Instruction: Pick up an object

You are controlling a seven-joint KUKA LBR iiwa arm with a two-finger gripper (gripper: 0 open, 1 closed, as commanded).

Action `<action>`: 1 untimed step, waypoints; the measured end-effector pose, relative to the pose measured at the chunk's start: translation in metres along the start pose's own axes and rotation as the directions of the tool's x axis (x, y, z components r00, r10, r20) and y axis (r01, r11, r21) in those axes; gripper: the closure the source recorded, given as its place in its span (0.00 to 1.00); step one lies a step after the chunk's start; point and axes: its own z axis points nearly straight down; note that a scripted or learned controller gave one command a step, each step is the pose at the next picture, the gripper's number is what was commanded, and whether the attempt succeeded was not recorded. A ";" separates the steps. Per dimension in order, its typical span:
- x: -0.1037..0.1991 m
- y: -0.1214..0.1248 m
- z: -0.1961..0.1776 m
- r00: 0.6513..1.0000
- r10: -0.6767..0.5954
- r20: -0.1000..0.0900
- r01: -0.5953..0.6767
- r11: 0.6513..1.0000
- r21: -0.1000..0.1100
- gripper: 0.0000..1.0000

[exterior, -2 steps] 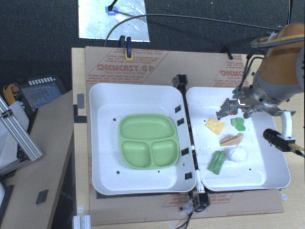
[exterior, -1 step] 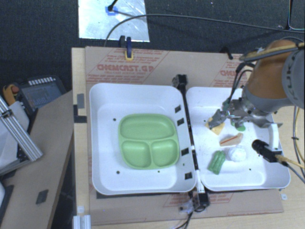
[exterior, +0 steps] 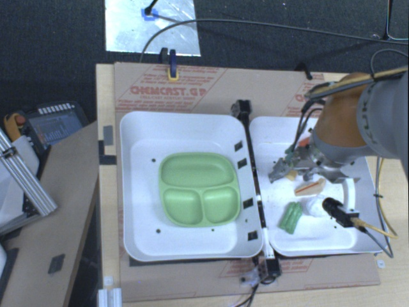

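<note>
A small green ridged block point(exterior: 291, 217) lies in the right bin point(exterior: 275, 133), near its front edge and toward the wall shared with the other bin, tilted so its long side runs up and to the right. Just up and to the right of it, apart from it, lies an orange and white piece point(exterior: 309, 187) (too small to name with any confidence), also lying at a slant. Both rest on the bin's floor, and nothing is lifted.

The gripper point(exterior: 279, 171) is low over the same bin, up and to the left of the orange and white piece and above the green block in the view. It is near both, with no object visibly in its grasp. Whether it is open or closed cannot be told from this angle, since its tip reads as one grey cluster against the white floor. The grey arm point(exterior: 358, 123), with its orange band, reaches in from the right and covers the bin's far right corner.

The left bin point(exterior: 179, 126) holds a pale green divided plate point(exterior: 192, 160), with one wide section at the back and two smaller ones in front, sitting flat near the middle. Small black clips point(exterior: 242, 147) run along the seam where the two bins meet. Both bins sit on a brown cardboard sheet point(exterior: 192, 85) printed with red lettering, with a yellow and blue clamp point(exterior: 172, 66) on its far edge. Beyond it, a shiny foil panel point(exterior: 152, 15) lies on dark floor. At the left, a handheld control pad point(exterior: 54, 125) rests on a side table.
</note>
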 end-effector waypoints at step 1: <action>-0.001 0.002 -0.014 1.000 0.000 0.002 0.000 1.000 -0.007 1.00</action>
